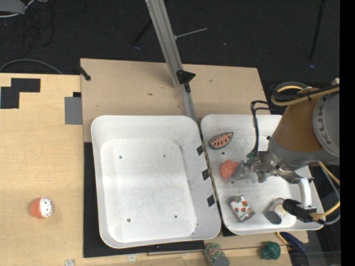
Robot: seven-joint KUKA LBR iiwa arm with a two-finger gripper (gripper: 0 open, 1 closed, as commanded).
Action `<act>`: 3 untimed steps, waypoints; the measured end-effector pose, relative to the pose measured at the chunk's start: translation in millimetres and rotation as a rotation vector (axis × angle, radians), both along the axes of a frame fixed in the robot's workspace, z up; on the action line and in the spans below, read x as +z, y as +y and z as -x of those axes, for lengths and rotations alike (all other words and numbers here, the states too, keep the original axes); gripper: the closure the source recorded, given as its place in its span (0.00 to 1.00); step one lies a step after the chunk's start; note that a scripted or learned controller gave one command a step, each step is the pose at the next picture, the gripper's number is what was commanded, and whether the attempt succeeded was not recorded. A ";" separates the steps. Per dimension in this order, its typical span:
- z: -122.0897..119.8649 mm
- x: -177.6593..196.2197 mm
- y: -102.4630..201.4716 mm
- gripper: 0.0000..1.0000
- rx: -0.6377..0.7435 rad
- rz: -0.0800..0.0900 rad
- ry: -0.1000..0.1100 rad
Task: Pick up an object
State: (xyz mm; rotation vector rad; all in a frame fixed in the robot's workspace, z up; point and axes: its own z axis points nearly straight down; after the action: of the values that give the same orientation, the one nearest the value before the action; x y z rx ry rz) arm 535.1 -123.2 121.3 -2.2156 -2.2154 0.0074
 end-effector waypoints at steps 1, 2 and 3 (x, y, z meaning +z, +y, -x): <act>-0.6 13.3 -2.6 1.00 -0.007 0.001 -0.004; 1.6 55.7 -6.2 1.00 -0.006 0.003 -0.010; 1.1 91.7 -7.3 1.00 0.000 0.003 -0.011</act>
State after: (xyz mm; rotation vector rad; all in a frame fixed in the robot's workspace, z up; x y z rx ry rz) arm 534.1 -130.5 213.0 -2.2218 -2.2225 -0.0012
